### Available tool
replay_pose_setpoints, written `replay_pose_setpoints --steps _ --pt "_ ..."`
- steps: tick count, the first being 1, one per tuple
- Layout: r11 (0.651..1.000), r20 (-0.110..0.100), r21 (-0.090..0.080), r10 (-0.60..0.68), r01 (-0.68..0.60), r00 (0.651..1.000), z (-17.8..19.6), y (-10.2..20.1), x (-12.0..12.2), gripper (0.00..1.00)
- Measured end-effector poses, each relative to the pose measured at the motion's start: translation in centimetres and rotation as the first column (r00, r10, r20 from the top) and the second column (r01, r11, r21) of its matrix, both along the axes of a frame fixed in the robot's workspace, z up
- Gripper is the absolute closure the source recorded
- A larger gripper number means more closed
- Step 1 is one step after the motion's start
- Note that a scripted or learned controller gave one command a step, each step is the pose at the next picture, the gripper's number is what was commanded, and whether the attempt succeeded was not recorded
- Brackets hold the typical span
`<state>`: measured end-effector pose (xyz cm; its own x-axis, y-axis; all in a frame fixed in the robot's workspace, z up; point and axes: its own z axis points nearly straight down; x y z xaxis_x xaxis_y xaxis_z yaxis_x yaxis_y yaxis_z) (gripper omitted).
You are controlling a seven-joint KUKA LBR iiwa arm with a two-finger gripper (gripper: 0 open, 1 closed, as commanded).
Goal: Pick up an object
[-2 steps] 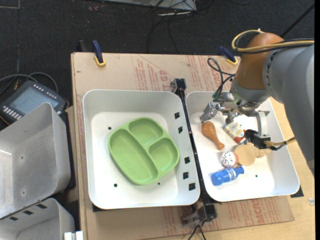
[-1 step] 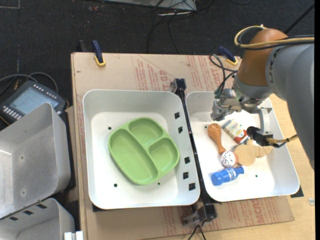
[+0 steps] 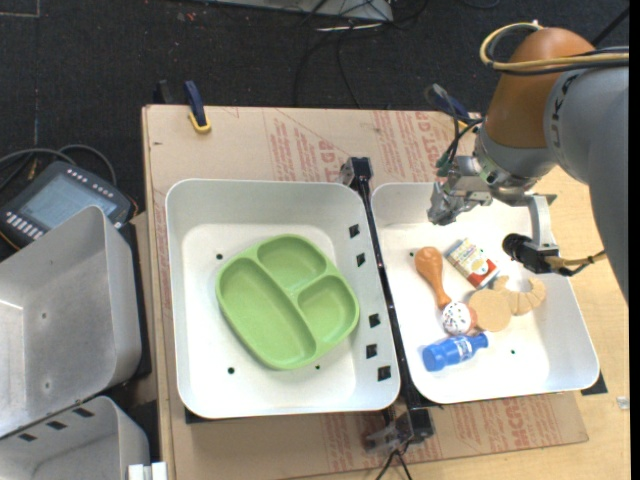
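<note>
The right bin holds several small objects: a tan drumstick-shaped toy, a small red and white carton, a white dotted ball, a tan round piece and a blue bottle lying on its side. My gripper hangs over the bin's far left corner, above and behind the drumstick toy. Nothing shows between its fingertips.
The left bin holds a green divided plate. A black divider runs between the two bins. A grey box stands to the left of the bench. A yellow clamp grips the board's far edge.
</note>
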<state>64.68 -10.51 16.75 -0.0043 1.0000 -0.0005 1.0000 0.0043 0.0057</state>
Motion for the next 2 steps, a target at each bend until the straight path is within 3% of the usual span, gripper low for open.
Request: replay_pose_setpoints --steps 2 --pt "1.0 0.002 -0.001 0.0 0.0 1.0 10.9 1.8 0.8 1.0"
